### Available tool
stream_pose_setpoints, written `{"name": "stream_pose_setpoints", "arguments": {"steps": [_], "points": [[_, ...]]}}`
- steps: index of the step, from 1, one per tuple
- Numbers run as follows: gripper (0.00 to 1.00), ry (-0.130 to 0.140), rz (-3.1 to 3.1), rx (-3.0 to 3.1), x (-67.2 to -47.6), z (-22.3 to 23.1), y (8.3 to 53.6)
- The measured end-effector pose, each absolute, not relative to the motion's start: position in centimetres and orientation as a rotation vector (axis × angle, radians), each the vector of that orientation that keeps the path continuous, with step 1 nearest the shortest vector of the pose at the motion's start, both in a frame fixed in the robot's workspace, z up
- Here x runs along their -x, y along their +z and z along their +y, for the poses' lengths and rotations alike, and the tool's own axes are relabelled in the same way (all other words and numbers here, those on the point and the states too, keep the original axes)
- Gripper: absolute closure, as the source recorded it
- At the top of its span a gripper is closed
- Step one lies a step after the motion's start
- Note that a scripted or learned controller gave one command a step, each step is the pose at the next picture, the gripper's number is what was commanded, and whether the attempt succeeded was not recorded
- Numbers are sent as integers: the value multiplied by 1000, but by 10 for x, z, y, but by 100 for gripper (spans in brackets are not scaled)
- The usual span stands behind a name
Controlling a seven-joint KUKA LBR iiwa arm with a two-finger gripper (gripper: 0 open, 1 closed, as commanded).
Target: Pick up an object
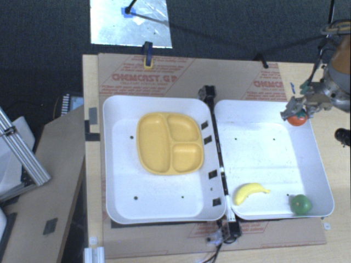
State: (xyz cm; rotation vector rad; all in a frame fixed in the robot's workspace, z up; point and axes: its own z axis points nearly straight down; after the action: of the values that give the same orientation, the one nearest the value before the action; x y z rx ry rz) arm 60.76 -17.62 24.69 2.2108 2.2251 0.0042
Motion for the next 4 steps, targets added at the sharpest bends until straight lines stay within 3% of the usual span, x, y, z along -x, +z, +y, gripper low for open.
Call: {"name": "stream_pose_setpoints", "arguments": {"steps": [1, 4], "points": [[100, 4, 2231, -2210, -602, -125, 255], [100, 1, 2233, -2212, -572, 23, 220]]}}
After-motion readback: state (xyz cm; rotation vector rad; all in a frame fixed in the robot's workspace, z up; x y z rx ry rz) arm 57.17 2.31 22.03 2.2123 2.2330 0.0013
